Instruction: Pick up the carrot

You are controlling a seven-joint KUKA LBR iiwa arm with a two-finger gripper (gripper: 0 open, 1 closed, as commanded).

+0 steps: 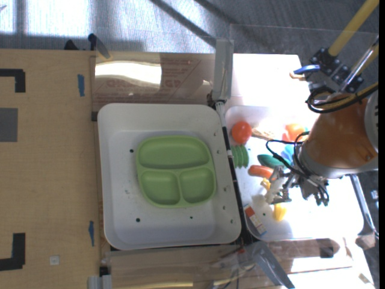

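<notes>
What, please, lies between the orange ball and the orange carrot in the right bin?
In the camera view, a ridged green plastic piece lies between the orange ball and the orange carrot.

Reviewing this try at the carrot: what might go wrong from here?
1. The claw sits right of the carrot, over the yellow piece; it may close on the wrong item.
2. The carrot lies crowded between the green ridged toy and dark green item; neighbours could get knocked.
3. Glare washes out the right bin, making positions uncertain.
</notes>
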